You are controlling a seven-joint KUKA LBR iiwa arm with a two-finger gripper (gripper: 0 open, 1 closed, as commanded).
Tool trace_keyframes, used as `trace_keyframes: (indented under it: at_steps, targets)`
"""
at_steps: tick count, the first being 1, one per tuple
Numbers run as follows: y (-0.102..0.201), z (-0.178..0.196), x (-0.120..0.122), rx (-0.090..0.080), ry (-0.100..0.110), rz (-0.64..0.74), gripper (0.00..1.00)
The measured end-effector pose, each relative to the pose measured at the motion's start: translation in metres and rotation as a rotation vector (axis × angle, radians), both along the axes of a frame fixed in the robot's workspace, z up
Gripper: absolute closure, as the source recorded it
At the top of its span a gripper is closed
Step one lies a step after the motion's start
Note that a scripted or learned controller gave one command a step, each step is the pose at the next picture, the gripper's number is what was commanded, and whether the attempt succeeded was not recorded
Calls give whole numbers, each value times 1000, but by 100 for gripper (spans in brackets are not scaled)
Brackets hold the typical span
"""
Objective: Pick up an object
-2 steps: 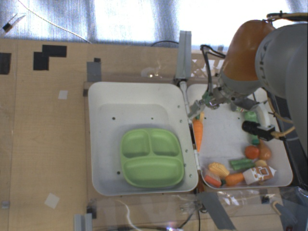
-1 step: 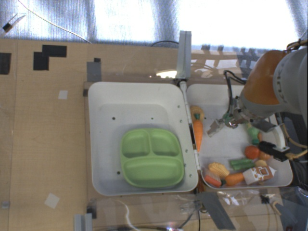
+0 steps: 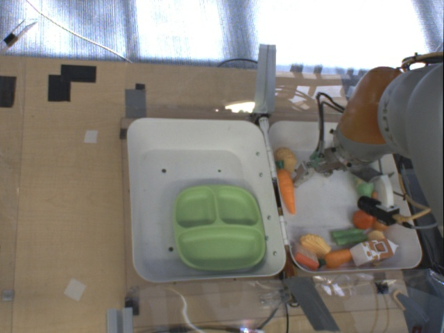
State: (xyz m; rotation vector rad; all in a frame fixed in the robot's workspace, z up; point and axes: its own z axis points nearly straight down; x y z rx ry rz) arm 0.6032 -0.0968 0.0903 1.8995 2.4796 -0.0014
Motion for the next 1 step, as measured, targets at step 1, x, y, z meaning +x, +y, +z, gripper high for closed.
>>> trace_keyframes:
  at_steps: [1]
  targets:
    - [9, -3, 44, 13, 4, -139, 0]
